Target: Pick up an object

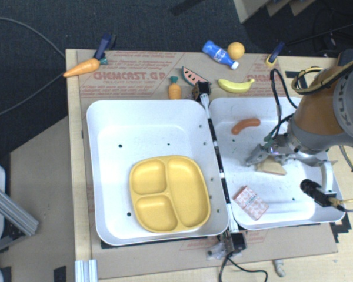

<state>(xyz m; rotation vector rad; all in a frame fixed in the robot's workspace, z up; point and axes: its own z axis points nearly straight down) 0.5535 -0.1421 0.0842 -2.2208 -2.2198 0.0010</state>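
Nearest, a flat pink-checked packet point(250, 201) lies in the right bin point(282, 219). Just beyond, the metal gripper point(260, 156) sits low beside a pale wedge-shaped piece point(274, 168); I cannot tell its finger spread. Farther back lies a smooth sausage point(245, 125). A glossy yellow compartment plate point(169, 192) fills the left bin point(106, 157).

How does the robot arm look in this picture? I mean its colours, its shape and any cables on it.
The arm is thick and rounded, grey, with a wide orange-brown band above the wrist. Black cables loop along it, together with a yellow one. At its end sits a small metallic grey gripper with thin fingers.
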